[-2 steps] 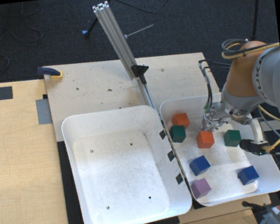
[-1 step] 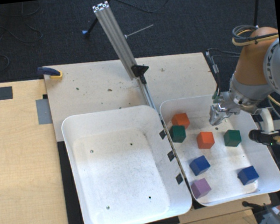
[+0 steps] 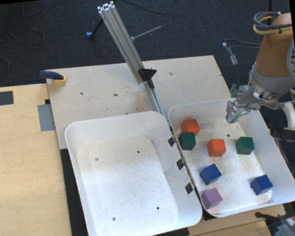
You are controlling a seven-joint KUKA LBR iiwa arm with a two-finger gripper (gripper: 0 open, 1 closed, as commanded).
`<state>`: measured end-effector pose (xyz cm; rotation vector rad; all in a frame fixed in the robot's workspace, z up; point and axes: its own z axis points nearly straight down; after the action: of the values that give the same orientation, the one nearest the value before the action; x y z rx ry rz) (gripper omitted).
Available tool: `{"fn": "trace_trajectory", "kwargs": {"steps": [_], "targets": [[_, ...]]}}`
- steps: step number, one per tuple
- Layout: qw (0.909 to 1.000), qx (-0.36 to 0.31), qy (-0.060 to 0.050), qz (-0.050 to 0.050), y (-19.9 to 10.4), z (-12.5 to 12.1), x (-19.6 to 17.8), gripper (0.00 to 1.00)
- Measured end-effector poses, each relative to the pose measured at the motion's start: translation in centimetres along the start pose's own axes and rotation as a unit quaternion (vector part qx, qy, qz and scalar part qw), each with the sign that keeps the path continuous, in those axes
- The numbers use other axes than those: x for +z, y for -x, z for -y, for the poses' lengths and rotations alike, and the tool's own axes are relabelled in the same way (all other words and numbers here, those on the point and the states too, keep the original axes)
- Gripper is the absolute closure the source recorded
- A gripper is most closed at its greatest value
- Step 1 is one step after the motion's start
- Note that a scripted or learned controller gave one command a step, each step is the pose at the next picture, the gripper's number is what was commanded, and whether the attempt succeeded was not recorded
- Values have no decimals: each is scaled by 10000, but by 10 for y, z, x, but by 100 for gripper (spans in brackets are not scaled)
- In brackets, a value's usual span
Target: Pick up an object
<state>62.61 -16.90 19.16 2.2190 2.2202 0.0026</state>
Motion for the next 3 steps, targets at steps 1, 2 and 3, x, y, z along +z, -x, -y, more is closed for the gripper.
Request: {"fn": "trace_trajectory", "kwargs": {"steps": [1, 2, 3], "targets": [[10000, 1, 3, 1, 1, -1, -52, 100], [10000, -19, -33, -16, -59, 0, -47, 100], [10000, -16, -23, -13, -101, -8, -46, 100]]}}
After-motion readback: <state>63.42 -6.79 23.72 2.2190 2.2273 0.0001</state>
